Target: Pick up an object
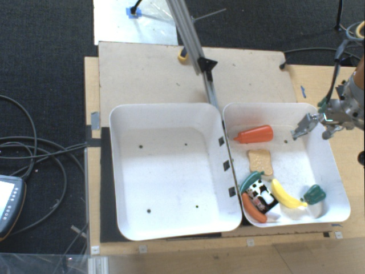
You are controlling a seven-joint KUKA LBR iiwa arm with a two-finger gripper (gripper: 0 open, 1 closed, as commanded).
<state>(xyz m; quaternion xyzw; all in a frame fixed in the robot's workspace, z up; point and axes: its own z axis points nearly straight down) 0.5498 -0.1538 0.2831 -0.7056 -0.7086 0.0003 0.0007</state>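
Dark carpet surrounds a cardboard-topped bench with two white bins. The metal two-finger gripper [315,127] hangs over the right bin's [329,170] far corner, jaws spread and holding nothing; the orange plastic bottle-shaped toy [254,134] lies well beside them, so picking is not yet begun

Past my bins I see black cables [34,153] on dark carpet, a pendant [8,201] at left, and a metal pole [185,24] slanting over the bench.
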